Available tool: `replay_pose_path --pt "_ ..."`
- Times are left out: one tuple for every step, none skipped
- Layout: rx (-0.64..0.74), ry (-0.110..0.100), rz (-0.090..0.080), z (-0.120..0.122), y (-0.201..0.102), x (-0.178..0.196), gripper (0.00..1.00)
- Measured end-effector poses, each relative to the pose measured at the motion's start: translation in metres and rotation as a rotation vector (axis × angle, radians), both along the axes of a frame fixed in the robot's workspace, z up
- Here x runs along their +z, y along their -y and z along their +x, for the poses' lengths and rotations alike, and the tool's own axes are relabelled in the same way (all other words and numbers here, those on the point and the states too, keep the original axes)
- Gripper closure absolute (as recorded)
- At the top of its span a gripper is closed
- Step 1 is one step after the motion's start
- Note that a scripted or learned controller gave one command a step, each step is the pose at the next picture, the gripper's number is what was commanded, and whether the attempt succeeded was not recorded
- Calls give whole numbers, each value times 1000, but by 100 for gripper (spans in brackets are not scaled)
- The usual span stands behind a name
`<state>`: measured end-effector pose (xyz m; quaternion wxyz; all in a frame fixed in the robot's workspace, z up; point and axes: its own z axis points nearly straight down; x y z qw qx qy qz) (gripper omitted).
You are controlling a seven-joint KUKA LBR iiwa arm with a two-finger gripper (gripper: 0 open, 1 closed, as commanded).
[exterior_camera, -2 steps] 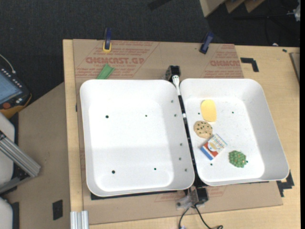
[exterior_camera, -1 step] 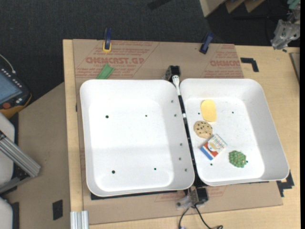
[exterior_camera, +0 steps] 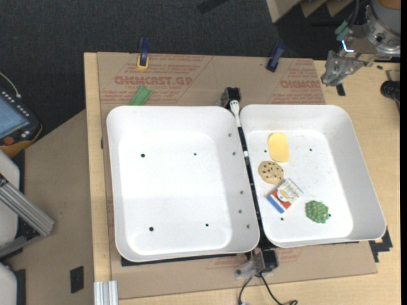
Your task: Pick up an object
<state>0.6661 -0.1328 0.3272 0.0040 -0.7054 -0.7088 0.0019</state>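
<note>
The camera view looks down at a slant on a brown cardboard-covered bench (exterior_camera: 191, 75) with two shallow white bins set side by side, their inner rims touching along a dark seam. The left bin (exterior_camera: 121, 170) has only small dark dots on its floor. The right bin (exterior_camera: 356, 157) holds four small things, all gathered in its middle and near part. A pale yellow oblong piece (exterior_camera: 278, 147) lies farthest back; just in front of it, nearly touching, is a round cookie (exterior_camera: 271, 171) with dark chips. Beside the cookie, toward the near right, lies a small flat packet (exterior_camera: 284, 196) in white, red and blue, tilted on the bin floor. To the right of the packet, a little apart from it, sits a lumpy green piece like broccoli (exterior_camera: 317, 211). The gripper (exterior_camera: 337, 68) is up at the far right, above the bench behind the right bin's back rim, well apart from all four things, and it carries nothing. From here I cannot tell how its jaws stand. On the cardboard behind the left bin lie a green strip (exterior_camera: 140, 95) and a yellow-and-blue clamp (exterior_camera: 144, 56); a second blue clamp (exterior_camera: 276, 57) grips the back edge farther right.
</note>
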Motion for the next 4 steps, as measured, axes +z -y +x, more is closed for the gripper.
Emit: replay_pose_path --pt "-15 13 -10 -67 86 53 100" --pt "0 2 0 -57 30 -17 100" --pt "-11 19 -9 -104 81 78 100" --pt "0 0 1 -72 37 -21 100"
